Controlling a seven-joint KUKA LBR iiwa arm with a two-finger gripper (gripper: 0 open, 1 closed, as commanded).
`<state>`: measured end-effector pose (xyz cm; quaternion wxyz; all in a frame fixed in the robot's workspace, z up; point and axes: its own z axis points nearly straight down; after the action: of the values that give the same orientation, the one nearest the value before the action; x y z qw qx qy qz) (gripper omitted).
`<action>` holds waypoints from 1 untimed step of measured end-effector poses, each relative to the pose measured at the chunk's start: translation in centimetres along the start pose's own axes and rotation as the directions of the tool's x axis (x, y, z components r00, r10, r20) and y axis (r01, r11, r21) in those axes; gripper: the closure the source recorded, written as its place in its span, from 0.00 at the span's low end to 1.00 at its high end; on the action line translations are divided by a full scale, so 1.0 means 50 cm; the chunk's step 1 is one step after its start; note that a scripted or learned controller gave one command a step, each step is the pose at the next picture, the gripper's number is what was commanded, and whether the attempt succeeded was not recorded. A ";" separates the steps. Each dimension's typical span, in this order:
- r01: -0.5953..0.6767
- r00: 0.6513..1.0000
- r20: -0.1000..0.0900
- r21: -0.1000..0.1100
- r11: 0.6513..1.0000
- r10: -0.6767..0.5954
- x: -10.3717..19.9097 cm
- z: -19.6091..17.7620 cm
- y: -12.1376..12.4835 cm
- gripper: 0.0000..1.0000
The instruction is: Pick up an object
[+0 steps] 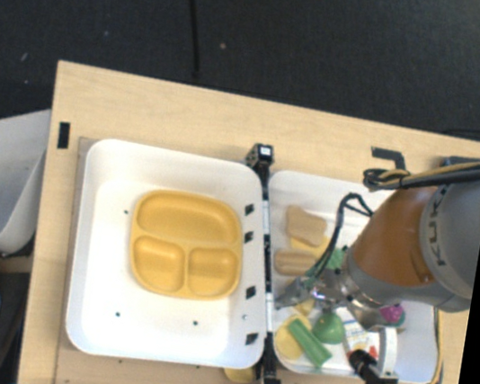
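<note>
Cannot tell the state of the jaws, open or closed, tucked as they are beneath the wrist of the grey arm with the orange band (400, 245), low over the left half of the right shallow white bin (308, 193).

Just below them in the view, close under the wrist, a dark green cylindrical piece (329, 326). Touching it, a light green cylindrical piece (307, 344), lying aslant toward the bin's near edge. Beside that, a small yellow piece (286, 343) against the left wall.

Just above the jaws in the view, a small tan block (294, 262). Beyond it, a larger tan block (306, 227) near the far left corner. To the right of the wrist, a small magenta thing (393, 311), partly covered and too small to make out.

Across the divider, in the left shallow white bin (94, 299), a yellow plastic plate with three compartments (186, 243) — flat, about central, well apart from the arm.

Under both bins, the pale wooden bench (74, 95).
</note>
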<state>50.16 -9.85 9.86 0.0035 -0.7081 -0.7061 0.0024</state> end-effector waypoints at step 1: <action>-0.009 1.000 0.002 -0.012 1.000 0.009 -0.002 -0.027 0.011 1.00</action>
<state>50.71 -9.97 11.19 -0.0015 -0.7111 -0.7031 -0.0013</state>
